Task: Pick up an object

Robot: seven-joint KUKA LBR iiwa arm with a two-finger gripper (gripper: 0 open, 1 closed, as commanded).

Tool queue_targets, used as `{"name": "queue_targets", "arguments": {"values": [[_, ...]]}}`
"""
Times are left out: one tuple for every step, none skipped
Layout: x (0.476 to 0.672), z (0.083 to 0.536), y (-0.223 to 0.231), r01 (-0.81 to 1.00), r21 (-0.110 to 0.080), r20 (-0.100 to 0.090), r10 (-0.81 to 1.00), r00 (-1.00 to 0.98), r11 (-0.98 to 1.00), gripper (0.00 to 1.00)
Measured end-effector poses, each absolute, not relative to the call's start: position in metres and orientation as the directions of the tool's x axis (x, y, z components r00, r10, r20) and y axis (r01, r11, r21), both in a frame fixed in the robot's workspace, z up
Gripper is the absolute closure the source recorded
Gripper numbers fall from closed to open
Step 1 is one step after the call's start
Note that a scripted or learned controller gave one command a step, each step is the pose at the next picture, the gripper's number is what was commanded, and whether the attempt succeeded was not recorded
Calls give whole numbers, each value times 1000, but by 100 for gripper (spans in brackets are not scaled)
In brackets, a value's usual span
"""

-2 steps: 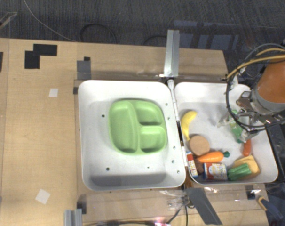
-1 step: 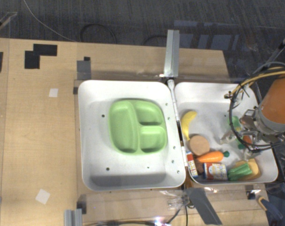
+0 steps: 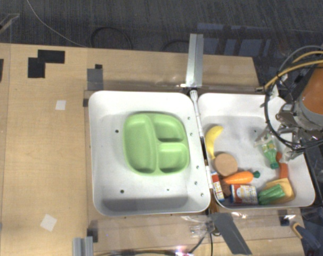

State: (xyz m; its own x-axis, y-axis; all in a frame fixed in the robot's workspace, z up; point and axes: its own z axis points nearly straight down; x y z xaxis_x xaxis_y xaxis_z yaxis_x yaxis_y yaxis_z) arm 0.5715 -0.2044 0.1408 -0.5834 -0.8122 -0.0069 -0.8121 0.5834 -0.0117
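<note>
The arm [image 3: 316, 92] enters at the bench's right edge, orange band uppermost, cables looping around its wrist; the gripper [image 3: 269, 143] hangs low, pointing down and leftward.

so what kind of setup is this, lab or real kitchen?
Most likely a robotics lab pick-and-place bench, not a kitchen: two white bins fixed to a wooden bench, toy food such as a banana and carrot, and a cabled robot arm overhead.

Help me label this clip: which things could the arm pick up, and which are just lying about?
Candidates, in the right bin: banana, carrot, round brown item, bottle, green item.

Just there: green divided tray in the left bin.
</note>
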Motion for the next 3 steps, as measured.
{"name": "queue_targets", "arguments": {"values": [[544, 90, -202, -753, -13, -8, -753, -658, 658, 0], [550, 105, -198, -756, -25, -20, -757, -653, 654, 100], [628, 227, -205, -860, -18, -8, -860, -510, 510, 100]]}}
